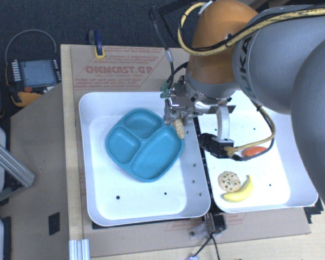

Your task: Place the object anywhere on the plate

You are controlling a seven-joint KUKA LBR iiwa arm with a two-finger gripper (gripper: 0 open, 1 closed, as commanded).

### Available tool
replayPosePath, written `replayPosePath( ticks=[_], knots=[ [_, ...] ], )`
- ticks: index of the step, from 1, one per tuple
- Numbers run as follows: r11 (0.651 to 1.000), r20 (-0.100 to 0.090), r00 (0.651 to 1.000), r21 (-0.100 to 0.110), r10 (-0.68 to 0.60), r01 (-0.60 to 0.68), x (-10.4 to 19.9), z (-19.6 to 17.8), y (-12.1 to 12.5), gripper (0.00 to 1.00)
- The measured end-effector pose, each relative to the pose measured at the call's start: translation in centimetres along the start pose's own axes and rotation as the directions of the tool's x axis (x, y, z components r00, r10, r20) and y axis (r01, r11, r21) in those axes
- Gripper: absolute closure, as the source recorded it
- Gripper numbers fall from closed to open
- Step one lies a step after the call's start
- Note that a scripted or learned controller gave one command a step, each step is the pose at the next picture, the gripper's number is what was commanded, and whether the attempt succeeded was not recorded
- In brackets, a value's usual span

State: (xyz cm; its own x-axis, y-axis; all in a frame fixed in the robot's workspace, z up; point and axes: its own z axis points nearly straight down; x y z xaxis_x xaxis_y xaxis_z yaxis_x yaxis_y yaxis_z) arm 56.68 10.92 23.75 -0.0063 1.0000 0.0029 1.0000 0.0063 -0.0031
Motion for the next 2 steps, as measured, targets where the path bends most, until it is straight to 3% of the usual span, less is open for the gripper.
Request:
replayPosePath(
  ticks=[2],
  knots=[
    [1.000, 0.001, 1.000, 0.002, 0.000, 0.000, 9.2, 0.1, -4.2, 1.00]
  ],
)
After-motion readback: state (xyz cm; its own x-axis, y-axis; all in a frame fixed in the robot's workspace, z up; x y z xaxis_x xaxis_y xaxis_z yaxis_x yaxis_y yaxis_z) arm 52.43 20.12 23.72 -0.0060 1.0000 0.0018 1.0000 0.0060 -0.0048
